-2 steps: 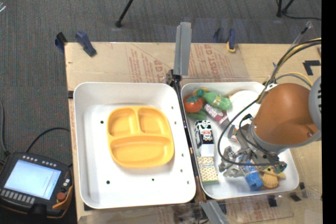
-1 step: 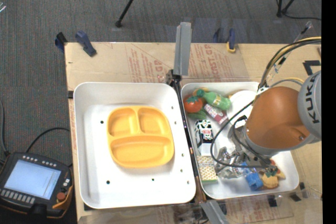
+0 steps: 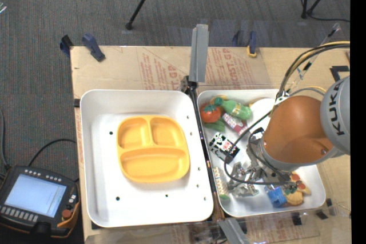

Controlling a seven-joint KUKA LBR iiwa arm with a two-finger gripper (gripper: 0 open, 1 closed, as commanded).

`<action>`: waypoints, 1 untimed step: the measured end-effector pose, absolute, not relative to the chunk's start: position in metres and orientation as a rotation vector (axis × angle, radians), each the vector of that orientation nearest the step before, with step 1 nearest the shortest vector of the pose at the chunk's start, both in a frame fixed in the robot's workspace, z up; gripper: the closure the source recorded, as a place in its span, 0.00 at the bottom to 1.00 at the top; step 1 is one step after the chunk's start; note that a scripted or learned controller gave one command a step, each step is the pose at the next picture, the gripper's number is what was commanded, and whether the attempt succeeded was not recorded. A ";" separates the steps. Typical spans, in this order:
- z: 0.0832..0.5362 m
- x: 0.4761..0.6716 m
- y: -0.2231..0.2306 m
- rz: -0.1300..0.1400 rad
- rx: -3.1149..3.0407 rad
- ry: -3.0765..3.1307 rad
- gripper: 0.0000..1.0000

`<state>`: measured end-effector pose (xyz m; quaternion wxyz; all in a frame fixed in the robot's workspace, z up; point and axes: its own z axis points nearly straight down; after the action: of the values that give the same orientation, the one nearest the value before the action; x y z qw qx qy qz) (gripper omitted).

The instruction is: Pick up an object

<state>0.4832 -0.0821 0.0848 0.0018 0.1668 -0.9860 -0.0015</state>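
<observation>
The metal two-finger gripper is down among the right white bin's near clutter; its grip I cannot tell. Nothing looks lifted yet, so the pick remains.

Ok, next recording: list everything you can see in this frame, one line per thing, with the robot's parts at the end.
White bins: two, white, side by side on the bench.
Divided plate: one, yellow, three compartments, in the left bin.
Toy tomato: one, red, right bin, far corner.
Green bottle: one, green, beside the tomato.
Black-and-white item: one, near the right bin's left wall.
Blue block: one, blue, right bin's near side.
Teach pendant: one, grey with screen, on the floor at left.
Arm: one, orange band, over the right bin.
Hand: one, metallic, low in the right bin among clutter.
</observation>
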 end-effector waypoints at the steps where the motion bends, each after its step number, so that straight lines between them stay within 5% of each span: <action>1: 0.086 0.529 -0.199 -0.004 0.850 -3.024 0.00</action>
<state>0.5285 -0.1991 0.0858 0.0000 0.2706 -0.9627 -0.0013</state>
